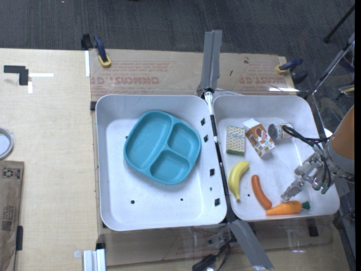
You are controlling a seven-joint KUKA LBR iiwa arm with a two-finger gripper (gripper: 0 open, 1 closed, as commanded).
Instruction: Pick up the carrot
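Note:
The carrot [286,208], orange with a green stub at its right end, lies flat along the front wall of the right bin [309,110]. My gripper [294,188] hangs just above and slightly right of the carrot's middle, pointing down and to the left; nothing is seen held in it. The arm comes in from the right edge, its cable looping over the bin's right side.
A red sausage [260,192] lies just left of the carrot, with a banana [238,178] beyond it. A sponge-like block [236,140], a small carton [259,138] and a can [276,131] sit further back. A blue divided plate [162,147] rests in the left bin [108,168].

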